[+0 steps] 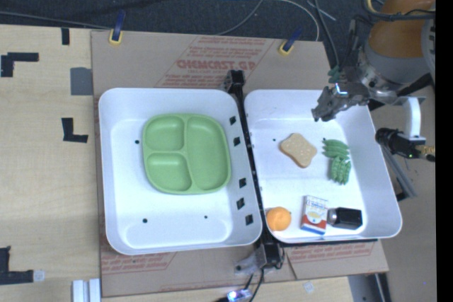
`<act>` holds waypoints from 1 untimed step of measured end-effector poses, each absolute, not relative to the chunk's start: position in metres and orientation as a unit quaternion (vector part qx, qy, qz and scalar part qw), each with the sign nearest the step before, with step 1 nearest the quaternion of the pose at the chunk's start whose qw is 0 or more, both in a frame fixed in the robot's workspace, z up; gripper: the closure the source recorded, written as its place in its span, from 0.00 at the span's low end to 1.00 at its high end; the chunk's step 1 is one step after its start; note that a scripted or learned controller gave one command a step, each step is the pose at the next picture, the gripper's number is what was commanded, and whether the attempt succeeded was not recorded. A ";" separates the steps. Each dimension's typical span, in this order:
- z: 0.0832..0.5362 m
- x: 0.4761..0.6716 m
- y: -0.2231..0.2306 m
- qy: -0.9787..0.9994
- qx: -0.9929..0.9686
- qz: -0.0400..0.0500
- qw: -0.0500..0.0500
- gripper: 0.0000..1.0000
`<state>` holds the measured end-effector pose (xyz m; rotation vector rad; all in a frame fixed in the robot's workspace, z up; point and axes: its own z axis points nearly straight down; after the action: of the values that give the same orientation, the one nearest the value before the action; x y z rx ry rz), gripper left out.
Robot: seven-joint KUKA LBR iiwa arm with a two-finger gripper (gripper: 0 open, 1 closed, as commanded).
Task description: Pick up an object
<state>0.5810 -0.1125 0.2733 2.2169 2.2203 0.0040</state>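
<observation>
Gripper sits over the far right corner of the right bin, arm coming in from the right edge of the bench; can't tell from here how its tips are set, they're a dark clump against the white floor, nothing visibly in them. Right bin contents: slice of bread near the middle, green bean pods just beside it toward the right wall, orange at the near left corner, small red and white carton near the front wall, black object touching the carton on its right side. All lying flat on the bin floor, well apart from the gripper. Left bin holds a green divided plate, roughly centered. Bins touch along the middle seam.
</observation>
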 end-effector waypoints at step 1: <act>0.257 0.570 -0.057 0.709 0.705 -0.001 -0.001 1.00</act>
<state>0.5701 -0.0574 0.2574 2.2173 2.2286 -0.0021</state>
